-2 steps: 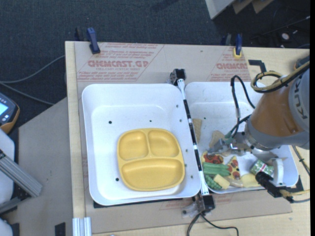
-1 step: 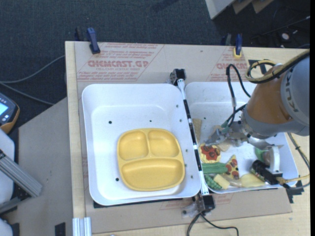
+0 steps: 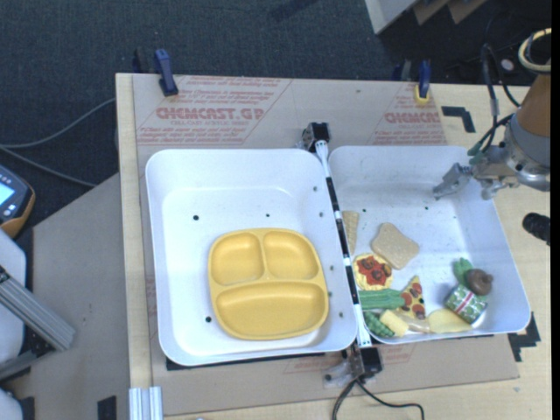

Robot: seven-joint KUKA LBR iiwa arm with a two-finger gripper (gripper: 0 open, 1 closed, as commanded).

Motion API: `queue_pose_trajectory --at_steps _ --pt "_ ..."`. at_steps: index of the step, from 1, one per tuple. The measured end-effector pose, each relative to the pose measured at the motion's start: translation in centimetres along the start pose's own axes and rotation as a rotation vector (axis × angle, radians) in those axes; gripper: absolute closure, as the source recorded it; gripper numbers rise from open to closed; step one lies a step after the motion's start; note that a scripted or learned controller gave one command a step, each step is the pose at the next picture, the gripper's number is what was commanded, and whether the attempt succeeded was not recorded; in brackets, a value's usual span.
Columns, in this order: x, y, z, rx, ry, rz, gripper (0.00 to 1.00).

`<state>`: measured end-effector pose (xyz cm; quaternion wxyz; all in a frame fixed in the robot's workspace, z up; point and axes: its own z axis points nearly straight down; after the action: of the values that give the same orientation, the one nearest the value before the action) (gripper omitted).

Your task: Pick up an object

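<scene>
Toys for picking lie heaped in the near part of the right bin: a bread slice, a pizza slice, a red-topped piece, a green bean pod, a green can with a brown lump on it, and some yellow bits we cannot name.

We see the gripper over the far right part of that bin, well apart from the heap and pointing left. We cannot tell its opening or whether it carries anything; nothing shows there. Behind it the arm runs off the right edge, so its pose is cut off.

The left bin bears only a yellow tray with three compartments.

We judge the pick not yet begun. The heap is the risk: pieces touch and overlap, so a descent there may pinch two at once or knock one aside. Those beside the divider or the near wall leave little room. The flat bread may slip out of a pinch.

The height above the bin floor cannot be read from this slant.
</scene>
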<state>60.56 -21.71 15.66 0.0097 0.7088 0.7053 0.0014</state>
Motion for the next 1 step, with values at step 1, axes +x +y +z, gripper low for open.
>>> queue_pose_trajectory --at_steps 1 --pt "9.87 -7.97 0.03 0.023 0.017 -0.010 0.00"
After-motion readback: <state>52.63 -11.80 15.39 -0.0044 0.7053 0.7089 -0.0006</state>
